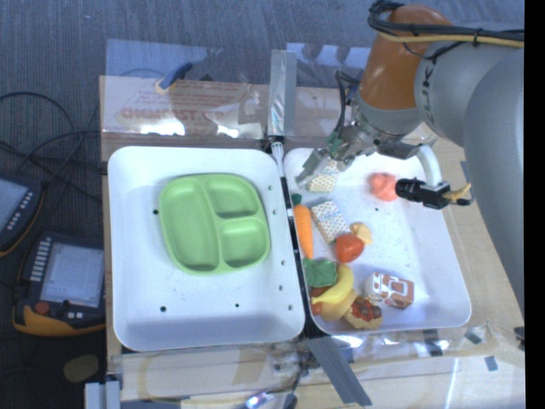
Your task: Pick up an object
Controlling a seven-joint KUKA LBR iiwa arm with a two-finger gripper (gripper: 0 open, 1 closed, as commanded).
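**Camera view: arm over the right bin's far corner**

Camera view looks down on two white bins side by side. The left bin carries a green divided plate with three compartments. The right bin holds a scatter of toy food.

The grey arm with its orange band reaches in from the right, and its gripper hangs over the far left corner of the right bin. Whether the claw is apart or together cannot be told from this angle, and nothing can be seen clamped in it.

Just below the gripper lies a pale patterned cracker, close enough that contact cannot be ruled in or out. Nearer the camera sits a second patterned wafer, with a carrot beside it along the bin's left wall. A red tomato lies just right of the wafer. Toward the near edge are a green leafy piece, a banana, a small dark-topped pastry and a brown-and-white carton. A pink lump rests apart near the far right side.
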